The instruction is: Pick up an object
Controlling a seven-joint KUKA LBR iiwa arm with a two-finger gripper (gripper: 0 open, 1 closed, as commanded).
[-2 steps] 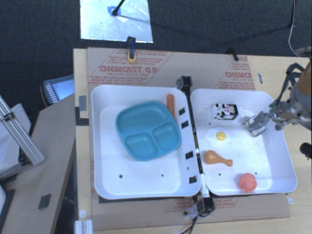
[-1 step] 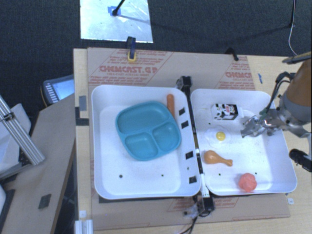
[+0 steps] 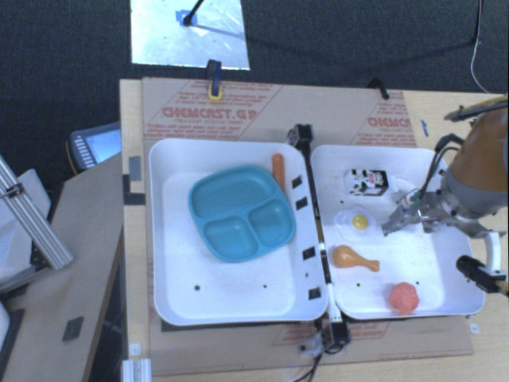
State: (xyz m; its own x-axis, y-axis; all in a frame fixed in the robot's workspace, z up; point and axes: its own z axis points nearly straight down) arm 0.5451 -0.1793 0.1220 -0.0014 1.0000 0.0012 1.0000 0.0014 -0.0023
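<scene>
Claw (image 3: 391, 226) over right bin (image 3: 445, 297), beside white-and-yellow fried egg (image 3: 358, 221)

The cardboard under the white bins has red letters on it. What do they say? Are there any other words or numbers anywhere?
"CHEMCAST GP": red print on the cardboard sheet, above the left bin.
"CHEMCAST": the same red print, slanted, above the right bin; only partly readable.
More red print along the cardboard's front edge: too faint to read.
Black-and-white package in the right bin: markings too small to read.
No readable numbers.

Bench (image 3: 262, 106) bears left bin (image 3: 175, 293), right bin (image 3: 445, 293), touching side by side.
</scene>
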